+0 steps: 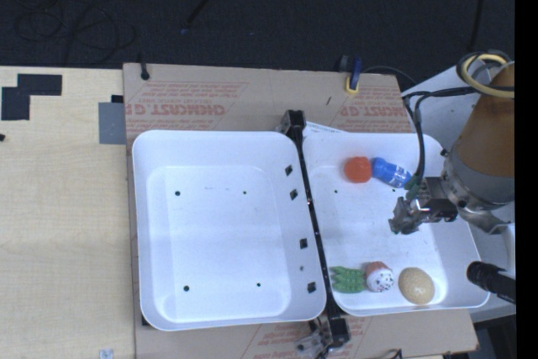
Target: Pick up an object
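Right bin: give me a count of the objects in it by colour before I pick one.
Orange: 1, the orange ball
Blue: 1, the blue object touching the ball
Green: 1, the green object at the near edge
White with red: 1, the white and red object
Beige: 1, the beige egg-shaped object
Total: 5, all in the right bin

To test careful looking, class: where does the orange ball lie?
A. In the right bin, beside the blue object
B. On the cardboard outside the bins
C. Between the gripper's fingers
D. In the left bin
A: the orange ball sits in the right bin, next to the blue object, apart from the gripper.
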`<state>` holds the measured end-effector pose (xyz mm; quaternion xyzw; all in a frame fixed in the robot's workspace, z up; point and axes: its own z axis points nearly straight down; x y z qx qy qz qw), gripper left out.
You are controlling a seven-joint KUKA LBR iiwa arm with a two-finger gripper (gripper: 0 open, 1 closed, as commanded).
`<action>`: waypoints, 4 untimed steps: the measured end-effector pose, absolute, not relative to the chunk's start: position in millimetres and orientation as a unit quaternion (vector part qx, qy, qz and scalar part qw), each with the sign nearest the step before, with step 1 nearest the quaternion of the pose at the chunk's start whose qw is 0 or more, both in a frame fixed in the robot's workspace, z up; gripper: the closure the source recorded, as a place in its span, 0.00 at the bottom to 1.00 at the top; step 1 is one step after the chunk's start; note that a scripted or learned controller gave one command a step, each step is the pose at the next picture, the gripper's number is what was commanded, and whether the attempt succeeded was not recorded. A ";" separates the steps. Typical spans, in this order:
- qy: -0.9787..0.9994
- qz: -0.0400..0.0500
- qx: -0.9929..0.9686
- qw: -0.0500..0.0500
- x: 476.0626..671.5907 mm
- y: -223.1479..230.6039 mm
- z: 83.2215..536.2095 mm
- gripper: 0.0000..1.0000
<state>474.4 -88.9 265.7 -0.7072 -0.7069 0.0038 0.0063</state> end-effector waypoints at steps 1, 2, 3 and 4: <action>-0.708 -0.002 -0.707 -0.003 476.5 -89.6 364.5 1.00; -0.708 -0.001 -0.706 -0.001 476.2 -74.9 399.8 1.00; -0.709 -0.001 -0.706 -0.001 476.4 -34.4 456.0 1.00; -0.708 -0.001 -0.706 -0.001 476.7 -21.6 506.3 1.00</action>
